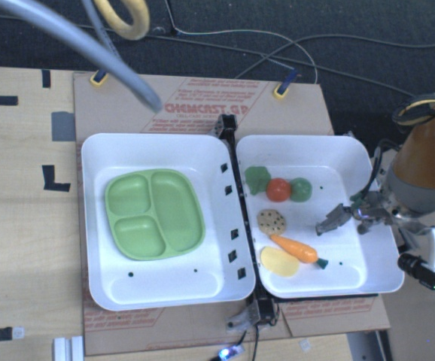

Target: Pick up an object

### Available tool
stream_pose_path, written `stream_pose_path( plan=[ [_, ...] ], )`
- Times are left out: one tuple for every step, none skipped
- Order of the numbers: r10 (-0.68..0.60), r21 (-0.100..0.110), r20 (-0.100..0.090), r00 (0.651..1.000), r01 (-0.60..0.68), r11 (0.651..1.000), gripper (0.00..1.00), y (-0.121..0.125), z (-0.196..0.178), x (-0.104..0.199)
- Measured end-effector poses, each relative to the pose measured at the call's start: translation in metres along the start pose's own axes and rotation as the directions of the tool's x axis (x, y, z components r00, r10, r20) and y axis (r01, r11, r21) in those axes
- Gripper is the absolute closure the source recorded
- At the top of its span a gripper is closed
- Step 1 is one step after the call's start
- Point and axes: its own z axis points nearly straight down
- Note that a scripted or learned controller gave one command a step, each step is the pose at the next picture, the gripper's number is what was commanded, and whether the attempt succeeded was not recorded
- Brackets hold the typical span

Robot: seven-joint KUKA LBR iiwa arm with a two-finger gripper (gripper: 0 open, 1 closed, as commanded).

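The right bin (353, 156) holds several toy foods. A green leafy piece (257, 179), a red tomato (278, 190) and a green ball (301, 189) lie in a row near its far left. Below them are a speckled cookie (272, 220), an orange carrot (299, 250) and a pale yellow piece (279, 262). My gripper (330, 221) reaches in from the right, over the bin's floor. It sits right of the cookie and just above the carrot's right end. Nothing shows in its grasp.
The left bin (97, 156) carries a green divided plate (155, 213). Black clips (234, 201) run along the seam between the bins. A grey hose (74, 36) and a yellow loop (120, 2) cross the upper left. Cables (293, 51) lie behind the bins.
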Motion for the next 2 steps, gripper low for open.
stream_pose_path(
  plan=[
    [-0.001,0.001,-0.001,1.000,0.001,1.000,0.00,-0.001,0.054,0.012],
    [-0.002,-0.003,0.000,1.000,0.002,1.000,1.00,0.000,0.041,0.011]
  ],
)
